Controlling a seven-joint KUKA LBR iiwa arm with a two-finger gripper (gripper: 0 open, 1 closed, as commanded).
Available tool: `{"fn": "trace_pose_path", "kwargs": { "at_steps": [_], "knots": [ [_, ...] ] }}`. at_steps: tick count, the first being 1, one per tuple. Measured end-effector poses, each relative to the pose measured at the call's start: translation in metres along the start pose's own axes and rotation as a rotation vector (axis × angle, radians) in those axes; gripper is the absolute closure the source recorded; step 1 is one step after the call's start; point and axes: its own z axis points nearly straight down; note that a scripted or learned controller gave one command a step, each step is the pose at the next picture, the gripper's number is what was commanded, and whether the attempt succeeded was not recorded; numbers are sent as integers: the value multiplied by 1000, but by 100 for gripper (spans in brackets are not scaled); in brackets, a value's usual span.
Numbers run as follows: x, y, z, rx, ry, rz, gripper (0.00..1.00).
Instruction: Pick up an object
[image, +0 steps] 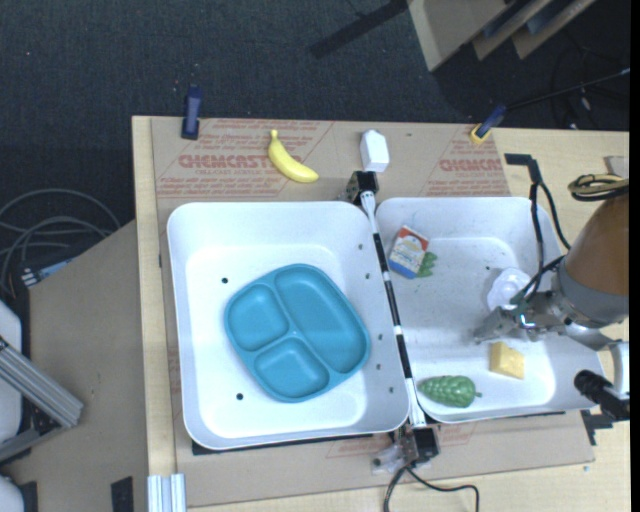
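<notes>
The right bin (440, 215) holds several small objects. A red, white and blue carton (407, 250) lies near its back left. A white rounded piece (505, 289) sits at mid right, a yellow wedge (507, 361) in front of it, and a green bumpy lump (447, 391) at the front edge. My gripper (512, 325) hangs low over the right bin, between the white piece and the yellow wedge, just above the wedge. Nothing is visibly held in it. The orange band of the arm (605, 250) shows at the right edge.
A blue divided plate (293, 330) fills the middle of the left bin (200, 250). On the bench behind the bins lie a yellow banana (290, 160), a white block (374, 150), a blue clip (191, 112) and a yellow clip (487, 125). A black cable (535, 200) runs along the right bin's back right.
</notes>
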Motion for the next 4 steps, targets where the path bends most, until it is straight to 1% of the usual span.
{"fn": "trace_pose_path", "kwargs": {
  "at_steps": [1, 2, 3, 4],
  "knots": [
    [11, -24, 8, 0, 1, 0, 0],
    [11, -24, -1, -2, -1, 2, 100],
    [11, -24, -1, -2, -1, 1, 0],
    [36, 42, -8, -4, -1, -2, 0]
  ]
}}
